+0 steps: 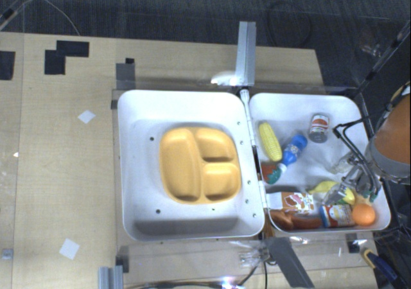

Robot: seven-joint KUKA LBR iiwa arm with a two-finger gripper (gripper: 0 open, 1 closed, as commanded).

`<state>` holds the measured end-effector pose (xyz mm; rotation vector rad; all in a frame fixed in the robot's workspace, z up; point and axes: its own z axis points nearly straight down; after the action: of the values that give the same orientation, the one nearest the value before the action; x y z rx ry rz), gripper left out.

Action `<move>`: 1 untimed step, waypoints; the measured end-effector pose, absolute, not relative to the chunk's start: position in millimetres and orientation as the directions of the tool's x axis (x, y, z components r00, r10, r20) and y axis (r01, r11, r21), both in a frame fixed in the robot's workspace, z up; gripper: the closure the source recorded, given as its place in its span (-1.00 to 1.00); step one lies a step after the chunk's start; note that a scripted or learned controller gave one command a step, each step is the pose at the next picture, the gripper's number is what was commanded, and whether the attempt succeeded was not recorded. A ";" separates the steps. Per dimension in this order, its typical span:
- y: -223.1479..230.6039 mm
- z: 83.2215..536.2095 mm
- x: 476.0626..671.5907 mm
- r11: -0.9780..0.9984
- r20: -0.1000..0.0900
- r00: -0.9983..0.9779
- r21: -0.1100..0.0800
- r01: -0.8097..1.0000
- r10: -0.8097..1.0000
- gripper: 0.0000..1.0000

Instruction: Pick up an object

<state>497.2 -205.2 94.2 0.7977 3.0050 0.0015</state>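
The right bin (302, 105) holds several objects. A yellow corn cob (270, 140) lies at its left, a blue bottle (293, 149) beside it, and a small can (318, 127) farther back. Along the front lie a red-labelled packet (298, 203), a brown sausage-like item (297, 221), a small labelled bottle (336, 215), an orange (363, 215) and a yellow banana (323, 187). My gripper (349, 183) hangs low over the bin's front right, right beside the banana and just above the orange. Its tip partly hides what lies under it.
The left bin (138, 172) holds a yellow compartment tray (198, 164). A green-and-red item (271, 173) lies by the divider wall. The arm's orange band (393, 137) and black cables (352, 130) hang over the right bin's right rim.
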 end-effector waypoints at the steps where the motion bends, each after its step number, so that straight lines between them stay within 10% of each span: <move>1: -156.5 89.5 555.1 0.731 -0.011 -0.731 0.010 0.683 0.683 -1.00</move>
<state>555.1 -156.5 89.5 1.1480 2.9098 0.0082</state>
